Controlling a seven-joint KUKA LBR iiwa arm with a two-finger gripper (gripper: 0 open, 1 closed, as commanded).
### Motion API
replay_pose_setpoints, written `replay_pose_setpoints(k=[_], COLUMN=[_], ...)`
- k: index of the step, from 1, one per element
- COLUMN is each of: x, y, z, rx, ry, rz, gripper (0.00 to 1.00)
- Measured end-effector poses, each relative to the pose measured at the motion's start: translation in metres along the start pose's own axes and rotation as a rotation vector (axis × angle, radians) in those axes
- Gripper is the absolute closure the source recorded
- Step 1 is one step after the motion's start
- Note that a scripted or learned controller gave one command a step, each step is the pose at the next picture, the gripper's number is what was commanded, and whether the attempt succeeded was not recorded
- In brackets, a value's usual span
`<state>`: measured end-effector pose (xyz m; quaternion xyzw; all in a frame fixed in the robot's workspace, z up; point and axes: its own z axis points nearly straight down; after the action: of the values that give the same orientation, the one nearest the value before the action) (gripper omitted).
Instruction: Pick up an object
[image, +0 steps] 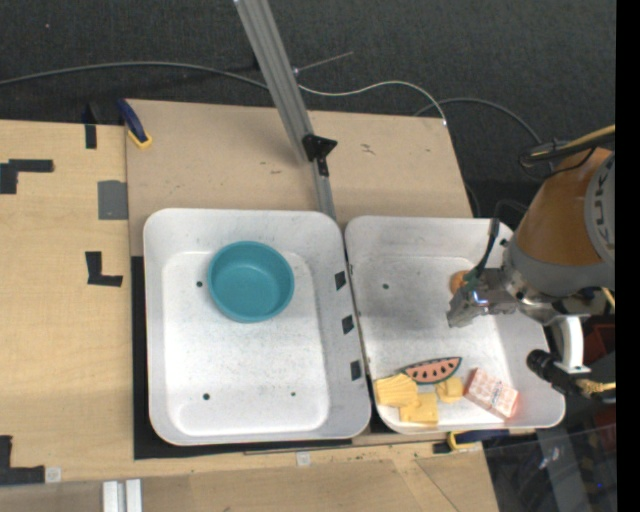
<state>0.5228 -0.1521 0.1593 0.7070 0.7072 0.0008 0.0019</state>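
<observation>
fixed overhead camera, slanted down, both bins (345, 300)

arm (565, 225): reaching in from right | wrist bent down

no legible text, labels or numbers on anything; partial dark lettering on arm (585, 215), unreadable

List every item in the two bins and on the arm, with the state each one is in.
teal bowl: upright, alone in the left bin.
watermelon slice: lying flat in the right bin, near its front edge.
yellow pieces: clustered flat beside the slice.
pink packet: lying flat, front right corner.
gripper: lowered over the right bin; an orange thing beside it.
</observation>
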Motion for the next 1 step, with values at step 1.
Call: replay_pose_setpoints(k=[1], x=[0.0008], y=[0.0029], z=[-0.0630], rx=[-0.001], ry=[0.000], rz=[-0.002], gripper=[1.00])
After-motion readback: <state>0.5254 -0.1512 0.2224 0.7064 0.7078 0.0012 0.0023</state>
